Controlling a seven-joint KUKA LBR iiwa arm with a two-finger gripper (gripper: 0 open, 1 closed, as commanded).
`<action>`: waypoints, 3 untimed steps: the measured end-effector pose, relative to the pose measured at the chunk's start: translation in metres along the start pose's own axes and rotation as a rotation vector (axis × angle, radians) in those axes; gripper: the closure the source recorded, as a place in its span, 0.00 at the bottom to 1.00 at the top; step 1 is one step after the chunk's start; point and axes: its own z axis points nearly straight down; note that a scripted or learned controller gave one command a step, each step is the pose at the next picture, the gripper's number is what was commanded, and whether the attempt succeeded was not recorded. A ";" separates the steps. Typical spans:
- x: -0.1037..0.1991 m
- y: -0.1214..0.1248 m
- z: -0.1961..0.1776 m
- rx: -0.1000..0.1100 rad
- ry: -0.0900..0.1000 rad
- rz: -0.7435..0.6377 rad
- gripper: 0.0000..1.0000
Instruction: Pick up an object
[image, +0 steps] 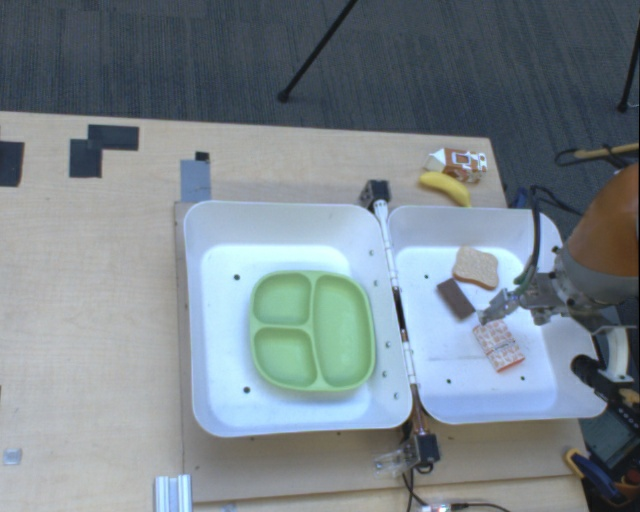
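The right bin (440, 390) holds three things. A slice of bread (476, 267) lies toward the back, a small brown block (456, 298) sits just left of it, and a red-and-white patterned packet (498, 345) lies nearer the front. My gripper (500, 308) reaches in from the right and hovers between the brown block and the packet, just above the packet's upper end. Nothing is seen held in it.
The left bin (215, 300) holds a green divided plate (312, 330). Behind the right bin, on the bench, lie a banana (444, 186) and a small carton (458, 161). The arm's grey and orange body (600, 250) overhangs the right bin's right edge.
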 end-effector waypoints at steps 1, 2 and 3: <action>0.061 -0.045 0.033 0.010 0.000 0.003 0.00; 0.061 -0.042 0.021 0.004 0.000 0.001 1.00; 0.061 -0.042 0.022 0.005 0.000 0.001 0.00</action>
